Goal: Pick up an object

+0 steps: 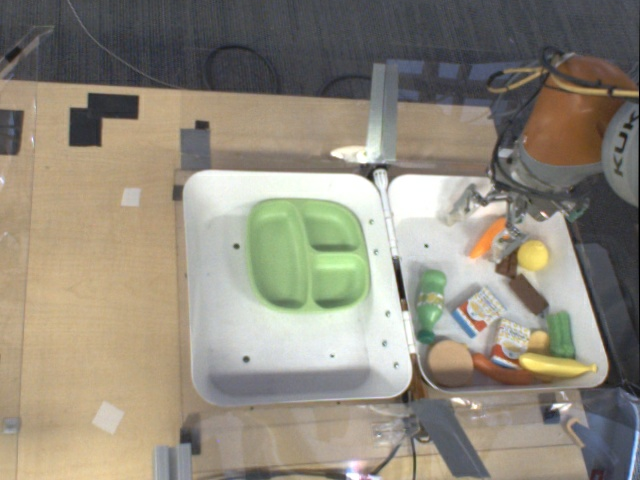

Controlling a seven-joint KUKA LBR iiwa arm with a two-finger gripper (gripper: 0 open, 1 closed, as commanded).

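Progress: the gripper (512, 230) is hanging low over the right bin (425, 203), near the carrot (487, 238) and brown block (507, 264); nothing is showing between its fingers, so the pick is looking undone.
Tool: whether it is open or closed, I cannot tell.
Remaining: closing on an item and lifting it.
Count: two bins; one green tray (305, 254) sitting in the left bin (210, 338); roughly ten toy foods lying in the right bin, among them one lemon (534, 255), one banana (556, 366), one bottle (430, 300).
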